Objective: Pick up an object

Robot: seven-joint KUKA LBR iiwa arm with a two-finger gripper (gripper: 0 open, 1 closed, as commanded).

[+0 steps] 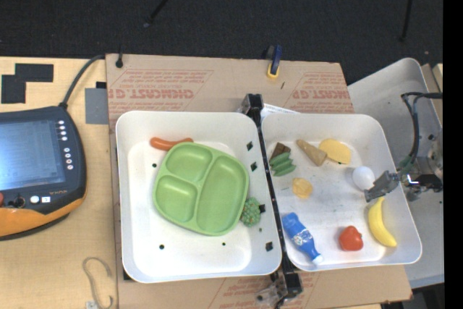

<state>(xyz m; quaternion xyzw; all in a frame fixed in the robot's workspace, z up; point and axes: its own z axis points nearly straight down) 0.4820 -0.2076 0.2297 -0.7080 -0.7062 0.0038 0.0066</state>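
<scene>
Now the tool [381, 185] is seen at three o'clock of the right bin [405, 250], its state not discernible. Just beside it lie the banana [381, 222] and white egg [362, 176]; a round egg could be nudged away and missed.

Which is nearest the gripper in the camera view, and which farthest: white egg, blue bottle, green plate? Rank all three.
Measured from the gripper at the right bin's right edge:
1. white egg, right beside it.
2. blue bottle, right bin's lower left.
3. green plate, left bin.
</scene>
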